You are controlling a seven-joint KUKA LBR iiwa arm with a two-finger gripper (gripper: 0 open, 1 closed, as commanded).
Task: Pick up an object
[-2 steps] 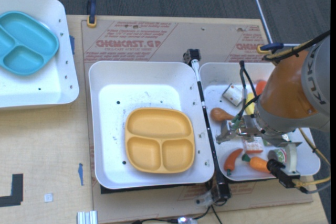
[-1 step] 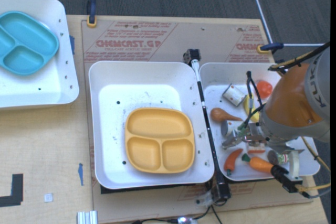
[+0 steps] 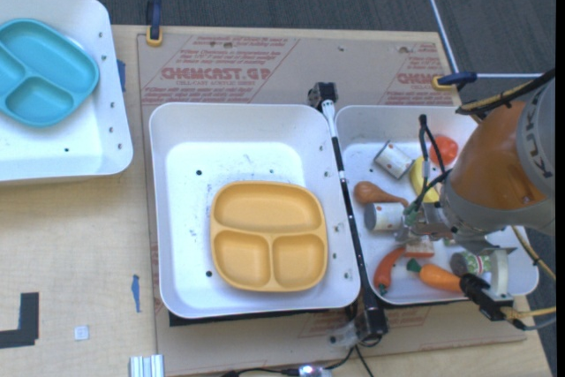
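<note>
front edge: cables (image 3: 353, 340) and a black clamp sit at the near rim of the surface (image 3: 79, 260), between the two bins.
arm: grey with an orange band (image 3: 494, 163), it reaches in from the right and bends down over the right bin (image 3: 353, 137).
pincer: the pincer (image 3: 422, 236) hangs low inside the right bin, pointing down; whether it is open or closed, i cannot tell, and no item shows in its grip.
toys: a carrot (image 3: 439, 278) lies just in front of the pincer, a red pepper (image 3: 387, 267) beside it to the left, a small can (image 3: 384, 216) just left of the pincer, a brown drumstick (image 3: 375, 192) behind that.
left bin: left bin (image 3: 177, 154) carries a yellow divided plate (image 3: 267, 236).
far left: a blue divided plate (image 3: 44, 71) rests on a white tray (image 3: 106, 137).
</note>
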